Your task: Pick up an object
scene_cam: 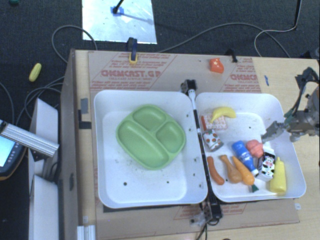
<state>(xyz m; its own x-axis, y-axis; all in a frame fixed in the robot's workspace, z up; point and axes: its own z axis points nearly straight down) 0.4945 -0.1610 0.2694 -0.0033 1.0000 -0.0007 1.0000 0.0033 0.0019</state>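
Toys [245,161], light, hard and slick, crowd the right bin [292,181]; gripper [274,130] hovers, grip state unclear; the pink ball's [255,147] sides suit pinching.

Even, bright overhead light; soft shadows; slight blur; bins [150,96] glare white.

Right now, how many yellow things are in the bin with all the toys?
2. A banana lies near the right bin's back, beside the divider. A yellow bottle lies at its front right corner, next to a black-and-white carton. Others may hide under the pile.
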